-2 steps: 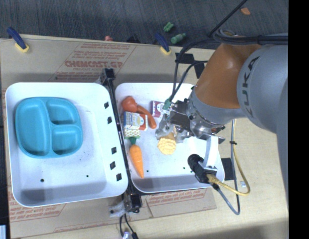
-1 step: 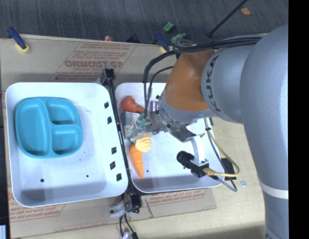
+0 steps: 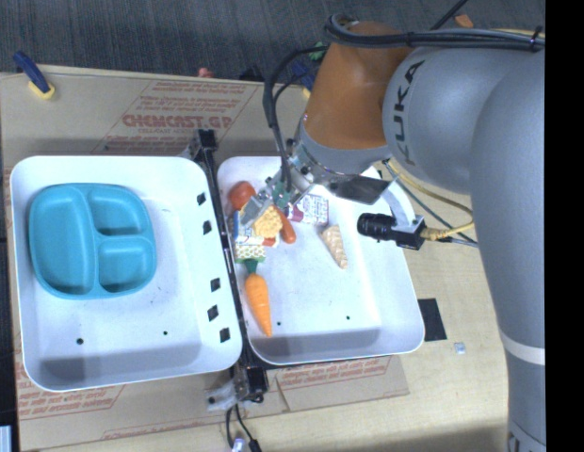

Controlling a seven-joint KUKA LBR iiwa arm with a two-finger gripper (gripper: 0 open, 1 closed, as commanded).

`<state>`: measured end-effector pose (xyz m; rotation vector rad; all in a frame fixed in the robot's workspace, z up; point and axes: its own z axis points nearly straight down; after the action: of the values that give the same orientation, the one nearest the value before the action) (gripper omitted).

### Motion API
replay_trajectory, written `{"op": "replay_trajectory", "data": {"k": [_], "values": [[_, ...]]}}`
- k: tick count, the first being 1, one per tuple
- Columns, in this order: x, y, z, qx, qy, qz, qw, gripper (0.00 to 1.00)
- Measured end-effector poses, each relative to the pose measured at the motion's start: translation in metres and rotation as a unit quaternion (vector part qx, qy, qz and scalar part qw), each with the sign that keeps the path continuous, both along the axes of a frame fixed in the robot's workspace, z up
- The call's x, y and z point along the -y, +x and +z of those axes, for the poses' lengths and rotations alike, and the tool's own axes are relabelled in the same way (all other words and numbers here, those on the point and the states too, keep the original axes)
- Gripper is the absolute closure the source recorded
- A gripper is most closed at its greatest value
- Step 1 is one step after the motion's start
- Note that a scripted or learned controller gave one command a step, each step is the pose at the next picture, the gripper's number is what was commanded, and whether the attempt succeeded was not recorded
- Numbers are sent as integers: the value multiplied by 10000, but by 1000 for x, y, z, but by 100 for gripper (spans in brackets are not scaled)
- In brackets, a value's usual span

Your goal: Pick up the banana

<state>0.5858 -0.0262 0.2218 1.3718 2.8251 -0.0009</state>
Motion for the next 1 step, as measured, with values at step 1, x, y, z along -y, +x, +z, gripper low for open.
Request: {"op": "replay_trajectory", "data": {"k": [1], "values": [[-65,36,10,-8,4,96,10000,100]]}}
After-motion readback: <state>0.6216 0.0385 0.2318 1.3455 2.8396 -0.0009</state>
